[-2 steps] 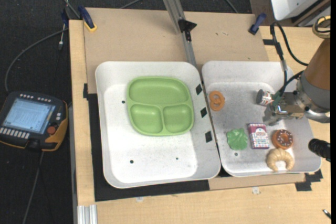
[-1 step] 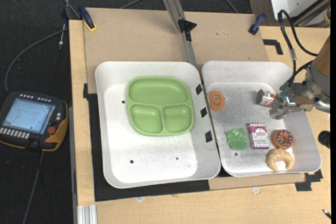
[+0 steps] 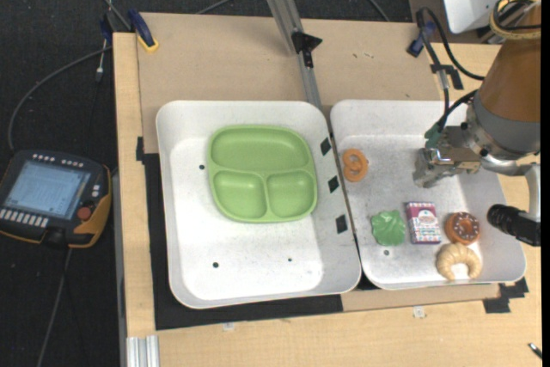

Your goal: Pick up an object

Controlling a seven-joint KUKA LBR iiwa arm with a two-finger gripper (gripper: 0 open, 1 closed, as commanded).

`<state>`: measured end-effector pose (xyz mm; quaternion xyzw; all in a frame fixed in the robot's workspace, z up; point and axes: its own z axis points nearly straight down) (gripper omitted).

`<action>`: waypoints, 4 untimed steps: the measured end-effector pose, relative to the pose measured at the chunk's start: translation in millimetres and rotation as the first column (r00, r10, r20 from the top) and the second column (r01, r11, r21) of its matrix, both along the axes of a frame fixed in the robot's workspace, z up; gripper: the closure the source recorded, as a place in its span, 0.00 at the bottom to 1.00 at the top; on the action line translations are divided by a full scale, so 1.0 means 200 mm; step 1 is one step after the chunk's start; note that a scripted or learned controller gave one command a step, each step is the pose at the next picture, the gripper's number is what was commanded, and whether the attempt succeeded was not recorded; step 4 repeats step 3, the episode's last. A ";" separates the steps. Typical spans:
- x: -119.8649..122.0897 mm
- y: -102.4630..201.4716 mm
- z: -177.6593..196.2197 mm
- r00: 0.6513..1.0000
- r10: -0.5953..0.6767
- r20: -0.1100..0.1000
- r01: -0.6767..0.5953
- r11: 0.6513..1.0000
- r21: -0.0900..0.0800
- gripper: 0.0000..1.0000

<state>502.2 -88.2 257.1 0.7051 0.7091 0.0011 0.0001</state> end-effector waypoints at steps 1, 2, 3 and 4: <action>0.03 0.23 -0.04 1.000 0.000 -0.004 0.000 1.000 0.001 1.00; 0.05 0.48 -0.04 1.000 0.001 -0.002 -0.001 1.000 0.001 1.00; 0.13 0.70 -0.04 1.000 0.000 0.000 0.000 1.000 0.000 1.00; 0.13 0.70 -0.04 1.000 0.000 0.000 0.000 1.000 0.000 1.00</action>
